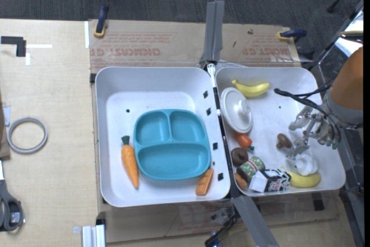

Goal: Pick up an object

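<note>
Bench: pale wood top, cardboard sheet under two white bins; dark carpet across the top of the frame.
Left bin [110,124]: teal divided plate [171,144] at centre, toy carrot [129,163] just left of it, a second orange piece [204,182] at the plate's lower right corner.
Right bin [272,75]: banana [251,88] at upper left, white lid [237,111] below it, another banana [304,180] at lower right, small milk carton [270,181] and green can [251,168] along the lower edge.
My gripper [300,147]: low over the lower right of the right bin, above a white object [306,163].
Jaws: spread apart, nothing between them that I can make out.
Progress: no pick yet; closing and lifting remain.
</note>
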Robot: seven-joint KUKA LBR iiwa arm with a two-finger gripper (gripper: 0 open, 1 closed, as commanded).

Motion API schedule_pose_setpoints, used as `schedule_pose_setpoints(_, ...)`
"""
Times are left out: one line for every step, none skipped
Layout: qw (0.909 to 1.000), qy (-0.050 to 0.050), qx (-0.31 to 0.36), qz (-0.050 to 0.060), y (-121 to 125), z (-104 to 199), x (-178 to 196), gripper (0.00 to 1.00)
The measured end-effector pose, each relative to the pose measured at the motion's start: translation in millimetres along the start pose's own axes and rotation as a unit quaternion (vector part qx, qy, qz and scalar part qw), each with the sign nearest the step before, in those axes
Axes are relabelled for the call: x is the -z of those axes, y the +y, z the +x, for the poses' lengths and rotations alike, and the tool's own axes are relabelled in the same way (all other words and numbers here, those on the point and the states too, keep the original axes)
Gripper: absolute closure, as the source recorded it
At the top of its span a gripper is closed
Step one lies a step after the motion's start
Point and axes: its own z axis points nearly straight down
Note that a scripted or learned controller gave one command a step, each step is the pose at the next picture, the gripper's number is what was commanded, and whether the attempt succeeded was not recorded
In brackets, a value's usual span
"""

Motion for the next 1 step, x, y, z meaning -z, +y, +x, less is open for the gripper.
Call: schedule_pose_setpoints(0.9984, -0.001, -0.056, -0.001, 82.5, -56.2, 0.3, 0.0)
